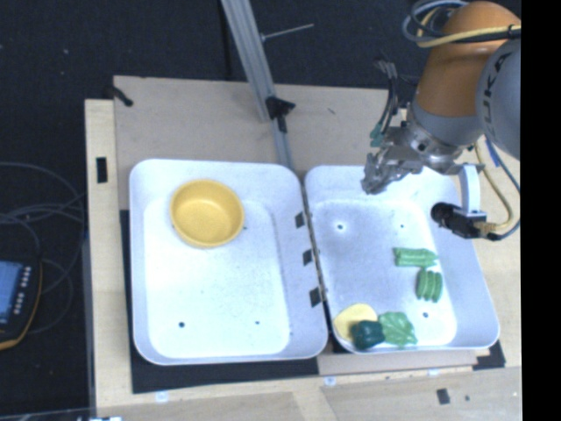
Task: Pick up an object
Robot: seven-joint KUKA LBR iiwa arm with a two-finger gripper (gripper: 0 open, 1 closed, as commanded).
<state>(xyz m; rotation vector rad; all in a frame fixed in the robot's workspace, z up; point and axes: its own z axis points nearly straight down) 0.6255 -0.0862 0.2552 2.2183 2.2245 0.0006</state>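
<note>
My gripper (377,181) hangs over the far edge of the right bin (351,235), fingers pointing down, with nothing seen between them. Well toward the near side lie two green pieces, one longish (414,256) and one ribbed (429,284). In the near corner a yellow piece (352,316), a dark green lump (367,333) and a light green leafy piece (397,327) sit bunched together. A yellow bowl (207,212) stands upright in the far part of the left bin (219,323).
A grey metal post (254,55) slants up from the back between the bins. Clips (308,257) line the seam where the two bins meet. The bench edge runs close behind the gripper.
</note>
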